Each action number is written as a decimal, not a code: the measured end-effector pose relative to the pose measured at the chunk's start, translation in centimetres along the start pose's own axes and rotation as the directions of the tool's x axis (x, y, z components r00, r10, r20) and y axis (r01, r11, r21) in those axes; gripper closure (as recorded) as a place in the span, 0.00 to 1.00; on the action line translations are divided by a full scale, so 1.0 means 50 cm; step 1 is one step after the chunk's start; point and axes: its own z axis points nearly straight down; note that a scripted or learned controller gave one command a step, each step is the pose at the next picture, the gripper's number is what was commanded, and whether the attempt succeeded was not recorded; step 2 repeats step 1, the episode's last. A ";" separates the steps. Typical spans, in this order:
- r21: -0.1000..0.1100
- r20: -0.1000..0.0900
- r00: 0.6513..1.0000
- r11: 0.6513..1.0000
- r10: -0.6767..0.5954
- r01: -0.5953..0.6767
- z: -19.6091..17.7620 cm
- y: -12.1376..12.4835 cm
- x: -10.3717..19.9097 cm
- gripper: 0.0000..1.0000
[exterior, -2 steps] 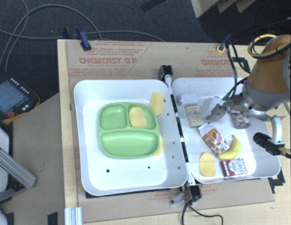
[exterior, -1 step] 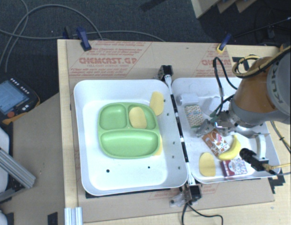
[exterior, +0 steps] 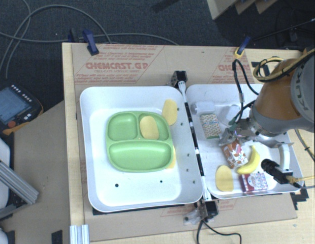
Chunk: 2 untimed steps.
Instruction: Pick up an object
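My gripper (exterior: 232, 134) hangs low in the right bin (exterior: 294, 161), just above a red-brown snack packet (exterior: 232, 155). A yellow banana (exterior: 251, 161) lies right of that packet and touches it. Nearer the front lie a yellow oval piece (exterior: 224, 178) and a red-and-white packet (exterior: 255, 182). A pale patterned packet (exterior: 209, 125) lies left of the gripper. The arm's grey body and orange band (exterior: 279, 98) cover the bin's right side.
The left bin (exterior: 94, 136) holds a green divided plate (exterior: 139, 154) with a yellow oval piece (exterior: 149, 127) in its upper right compartment. Another yellow piece (exterior: 169, 111) leans at the plate's right. Clear plastic wrapping (exterior: 216, 109) lies at the back of the right bin.
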 end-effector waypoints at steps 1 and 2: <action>0.000 0.000 1.000 1.000 -0.002 0.002 -0.210 -0.075 0.103 1.00; 0.000 0.000 1.000 1.000 -0.002 0.002 -0.210 -0.075 0.103 1.00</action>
